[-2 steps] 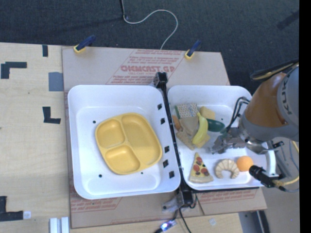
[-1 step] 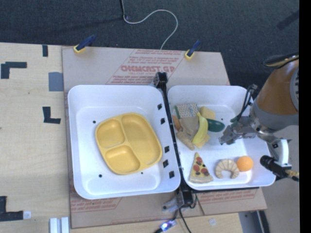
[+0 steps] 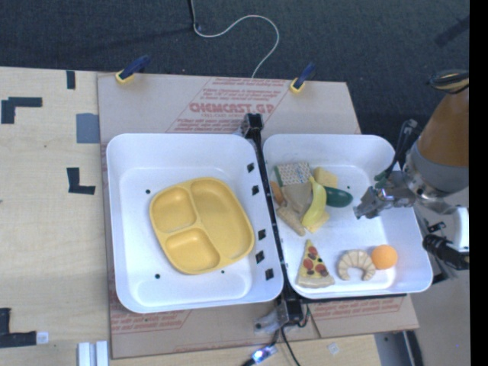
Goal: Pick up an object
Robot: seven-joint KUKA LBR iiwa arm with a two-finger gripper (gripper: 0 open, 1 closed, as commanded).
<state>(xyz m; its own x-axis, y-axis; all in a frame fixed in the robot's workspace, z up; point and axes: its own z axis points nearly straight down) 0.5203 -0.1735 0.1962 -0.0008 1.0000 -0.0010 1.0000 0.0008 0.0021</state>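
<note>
Hovering over the right bin [image 3: 358,147], the gripper [image 3: 369,206] sits near the banana [image 3: 316,204]; its grip state is unclear.

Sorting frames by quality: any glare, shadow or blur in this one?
Camera view: even light, no harsh glare on the white bins; soft shadow under the yellow tray; gripper slightly soft, small toy food low in detail.

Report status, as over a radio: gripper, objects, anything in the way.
Gripper over right bin, nothing between fingers. Orange, croissant, pizza slice lying loose below it. Path unobstructed.
</note>
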